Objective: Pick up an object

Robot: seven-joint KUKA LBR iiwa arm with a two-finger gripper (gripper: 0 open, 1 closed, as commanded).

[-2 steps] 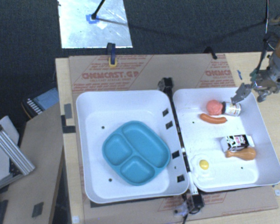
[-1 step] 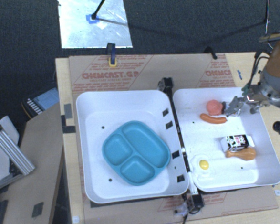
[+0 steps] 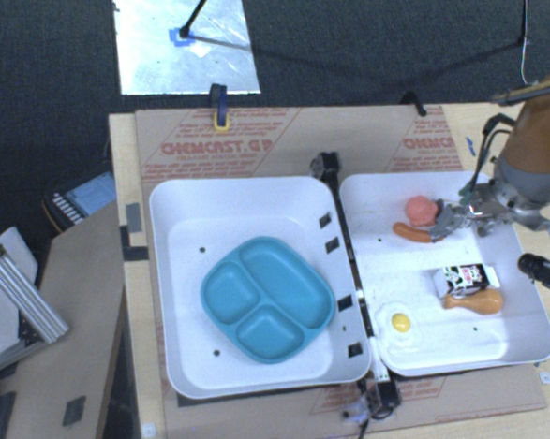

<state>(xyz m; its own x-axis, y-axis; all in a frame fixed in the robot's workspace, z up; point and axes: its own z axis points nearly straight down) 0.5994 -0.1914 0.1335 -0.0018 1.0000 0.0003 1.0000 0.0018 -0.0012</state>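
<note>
In right bin [image 3: 523, 337], near back edge: pincer [image 3: 442, 228] low beside sausage [image 3: 409, 234] and pink ball [image 3: 423, 209]. Grip state: cannot tell. Nothing lifted yet; grab and lift left.

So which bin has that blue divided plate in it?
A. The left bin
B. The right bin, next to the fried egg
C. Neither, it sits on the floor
A: the blue divided plate lies in the left bin, while the fried egg lies in the right bin.

orange sausage [image 3: 411, 232], lying flat, right bin [image 3: 527, 337]
</note>
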